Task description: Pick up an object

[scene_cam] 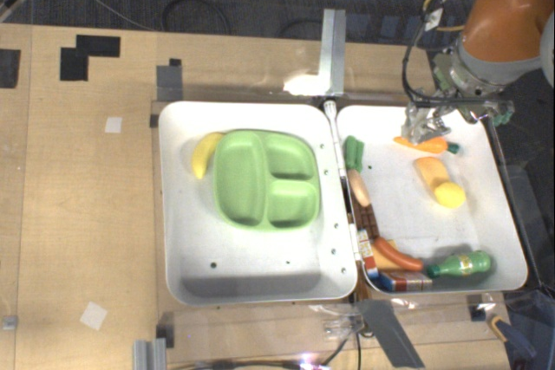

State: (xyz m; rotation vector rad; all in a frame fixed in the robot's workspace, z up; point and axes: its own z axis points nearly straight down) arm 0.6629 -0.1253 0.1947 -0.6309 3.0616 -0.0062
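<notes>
The gripper (pixel 425 127) hangs just above the carrot (pixel 422 144) in the right bin (pixel 486 212); whether it grips anything I cannot tell.

Claw (pixel 427 127) is sitting right over the carrot (pixel 422 144); bread roll (pixel 429 170) and lemon (pixel 449 195) are crowding just below it. Bin floor left of it is lying open up to the green pepper (pixel 353 152).

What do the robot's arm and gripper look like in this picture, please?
The arm is bulky and rounded, with an orange band above a grey wrist section. Black cables and a yellowish one loop along its side. The gripper is a small silvery metal piece below the wrist.
</notes>
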